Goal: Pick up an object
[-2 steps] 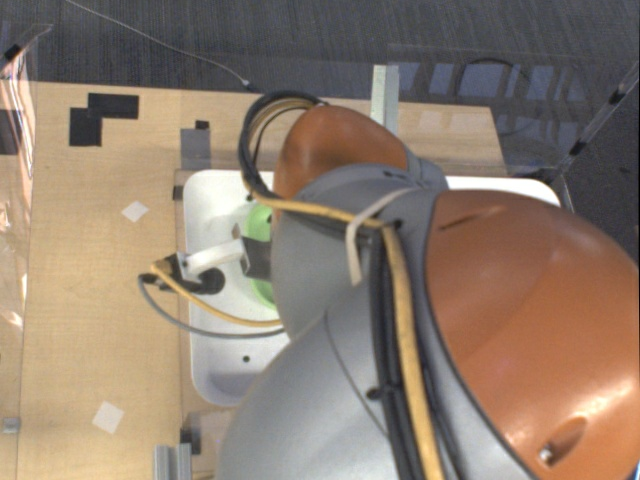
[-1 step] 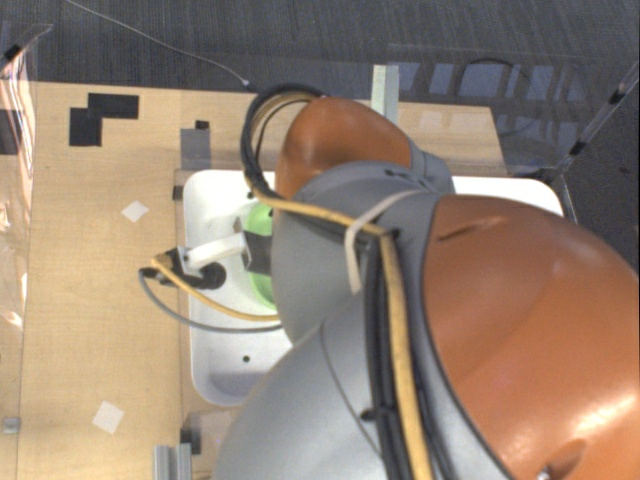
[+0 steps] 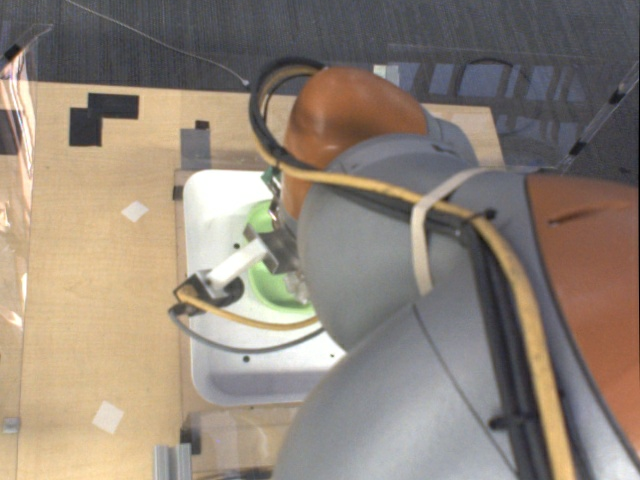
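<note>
My arm (image 3: pixel 400 268) reaches in from the right and covers most of the bench. Its gripper (image 3: pixel 272 250) hangs low over the middle of the left white bin (image 3: pixel 215 203). Directly beneath it lies a light green, rounded object (image 3: pixel 268 286), partly hidden by the wrist. A white bar with a black end (image 3: pixel 222 276) sticks out to the left from the gripper. Whether the gripper touches or holds the green object cannot be made out.
A yellow cable (image 3: pixel 250 320) and a black cable (image 3: pixel 250 346) droop across the front of the bin. The wooden bench (image 3: pixel 90 298) lies to the left, with black marks (image 3: pixel 100 118) and small white squares (image 3: pixel 133 211). The arm hides the right side.
</note>
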`<move>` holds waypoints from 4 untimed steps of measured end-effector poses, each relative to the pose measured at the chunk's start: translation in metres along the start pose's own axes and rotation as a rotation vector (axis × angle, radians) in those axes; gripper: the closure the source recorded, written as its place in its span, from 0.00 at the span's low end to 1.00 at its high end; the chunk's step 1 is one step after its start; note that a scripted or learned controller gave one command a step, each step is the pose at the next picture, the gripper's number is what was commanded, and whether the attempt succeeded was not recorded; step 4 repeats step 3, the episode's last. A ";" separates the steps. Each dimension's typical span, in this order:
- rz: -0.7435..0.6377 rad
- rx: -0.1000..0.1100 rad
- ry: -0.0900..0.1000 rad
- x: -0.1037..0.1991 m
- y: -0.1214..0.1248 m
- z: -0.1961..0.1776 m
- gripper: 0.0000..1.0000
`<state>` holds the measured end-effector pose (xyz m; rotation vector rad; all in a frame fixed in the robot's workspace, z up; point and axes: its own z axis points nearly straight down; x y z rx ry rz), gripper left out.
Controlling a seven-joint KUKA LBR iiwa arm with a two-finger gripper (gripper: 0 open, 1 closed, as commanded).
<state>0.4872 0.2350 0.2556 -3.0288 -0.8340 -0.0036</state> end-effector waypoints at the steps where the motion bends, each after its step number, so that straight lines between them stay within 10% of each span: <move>1: 0.334 0.001 -0.003 0.000 0.001 0.040 1.00; 2: -0.133 0.001 -0.003 -0.001 0.000 0.041 1.00; 4: 0.106 0.001 -0.004 -0.001 0.000 0.063 1.00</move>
